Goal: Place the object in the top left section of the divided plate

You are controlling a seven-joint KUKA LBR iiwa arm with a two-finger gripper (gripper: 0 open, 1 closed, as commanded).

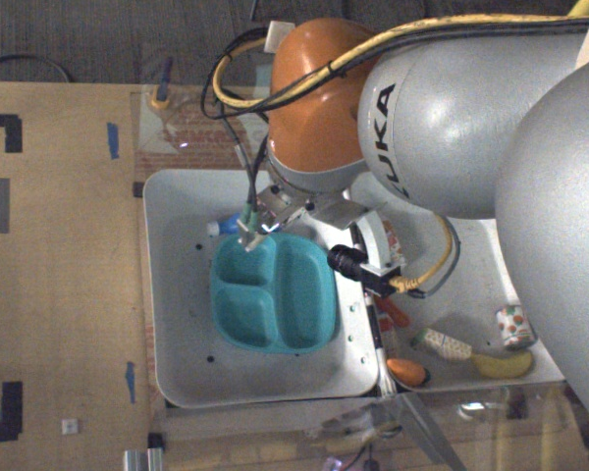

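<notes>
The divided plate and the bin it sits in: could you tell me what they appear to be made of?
The divided plate looks like moulded teal plastic: uniform colour, rounded rims, a dull sheen. The left bin seems to be white plastic or painted metal, smooth and matte; the view leaves it open.

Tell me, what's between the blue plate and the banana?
In the camera view, between the blue plate and the banana lie the bins' rims, an orange object and a pale speckled object.

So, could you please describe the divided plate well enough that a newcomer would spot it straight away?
Find the left white bin of the two on the bench. The divided plate lies in its middle, just below the arm's pincer. It is the bin's one large teal thing, a rounded tray moulded into three sections.
</notes>
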